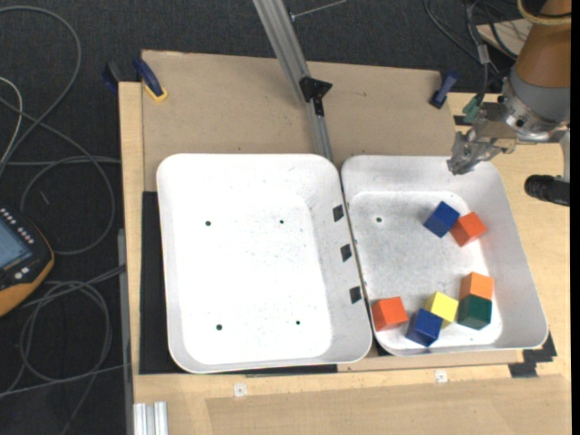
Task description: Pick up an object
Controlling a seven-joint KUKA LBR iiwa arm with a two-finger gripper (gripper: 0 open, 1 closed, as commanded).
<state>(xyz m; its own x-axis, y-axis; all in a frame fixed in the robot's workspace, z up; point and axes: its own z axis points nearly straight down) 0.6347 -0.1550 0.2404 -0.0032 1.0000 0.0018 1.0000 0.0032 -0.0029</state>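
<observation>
Several small cubes lie in the right bin [399,188]. A blue cube [441,218] and an orange cube [468,228] touch near the bin's upper right. Along the front edge sit an orange cube [390,313], a blue cube [423,326], a yellow cube [443,306], a green cube [474,311] and another orange cube [477,286]. My gripper [462,160] hangs over the bin's back right corner, above and behind the blue and orange pair. Nothing shows between its fingertips.
The left bin [245,261] lies beside the right one, with black clips along their shared edge. A slanted metal pole [290,53] rises behind the bins. Blue clamps [150,77] sit at the board's back corners. Cables cover the floor at left.
</observation>
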